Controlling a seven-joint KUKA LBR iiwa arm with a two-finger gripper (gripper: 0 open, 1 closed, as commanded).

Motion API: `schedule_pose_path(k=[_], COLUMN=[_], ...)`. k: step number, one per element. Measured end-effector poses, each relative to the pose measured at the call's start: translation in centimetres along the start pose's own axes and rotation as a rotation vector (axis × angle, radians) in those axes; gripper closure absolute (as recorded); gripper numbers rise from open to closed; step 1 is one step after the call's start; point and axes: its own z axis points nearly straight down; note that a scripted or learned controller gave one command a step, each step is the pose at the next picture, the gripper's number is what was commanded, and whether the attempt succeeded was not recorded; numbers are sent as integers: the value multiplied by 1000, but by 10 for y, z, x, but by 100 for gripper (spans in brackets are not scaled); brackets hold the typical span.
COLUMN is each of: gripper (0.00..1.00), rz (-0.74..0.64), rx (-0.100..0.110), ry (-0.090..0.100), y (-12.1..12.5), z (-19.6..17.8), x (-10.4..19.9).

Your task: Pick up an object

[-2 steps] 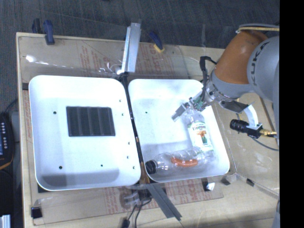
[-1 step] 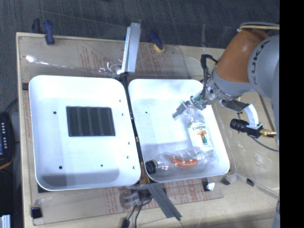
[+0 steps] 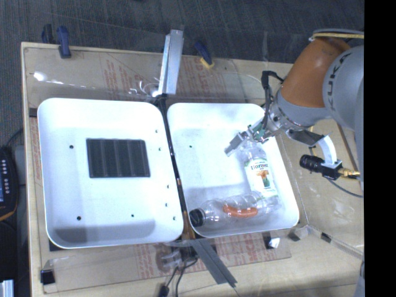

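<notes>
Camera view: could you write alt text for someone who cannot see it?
A grey robot arm reaches from the right, its gripper over a clear plastic bottle in the right white bin. A second bottle lies along the near wall; the left bin has a dark grille.

place: a robot lab
signs: a wooden bench (image 3: pixel 322 228) with clamps (image 3: pixel 62 40) behind the left white bin (image 3: pixel 55 166), a big robot arm (image 3: pixel 322 73) right of it

hand (image 3: pixel 246 138) over right bin (image 3: pixel 204 119) | above upright bottle (image 3: pixel 260 173) | second bottle (image 3: pixel 232 209) lying
</notes>
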Motion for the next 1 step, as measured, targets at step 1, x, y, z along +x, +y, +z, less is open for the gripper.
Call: schedule_pose_path(k=[1], gripper=[0], rz=[-2], rx=[0], ry=[1], y=[9], z=[-15], x=[24])
